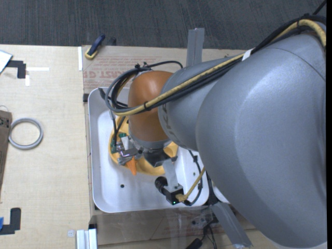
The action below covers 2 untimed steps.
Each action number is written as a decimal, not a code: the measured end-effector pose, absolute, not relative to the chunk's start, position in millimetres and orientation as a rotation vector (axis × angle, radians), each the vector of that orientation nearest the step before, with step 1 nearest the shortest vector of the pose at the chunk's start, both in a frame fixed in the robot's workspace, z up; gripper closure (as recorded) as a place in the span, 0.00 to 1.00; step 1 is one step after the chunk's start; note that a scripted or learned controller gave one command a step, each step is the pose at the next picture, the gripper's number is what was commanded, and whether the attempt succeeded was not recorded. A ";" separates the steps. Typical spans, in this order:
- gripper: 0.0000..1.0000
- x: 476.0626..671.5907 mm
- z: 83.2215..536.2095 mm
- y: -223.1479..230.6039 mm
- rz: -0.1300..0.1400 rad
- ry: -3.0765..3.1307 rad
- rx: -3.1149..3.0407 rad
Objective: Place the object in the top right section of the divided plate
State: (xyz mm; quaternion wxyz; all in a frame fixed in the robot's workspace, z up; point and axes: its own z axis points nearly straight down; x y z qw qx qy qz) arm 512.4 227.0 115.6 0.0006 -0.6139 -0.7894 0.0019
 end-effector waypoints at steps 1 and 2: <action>0.00 513.0 117.6 230.3 -0.004 -2.484 -1.923; 0.00 555.0 164.5 179.6 0.004 -2.542 -1.846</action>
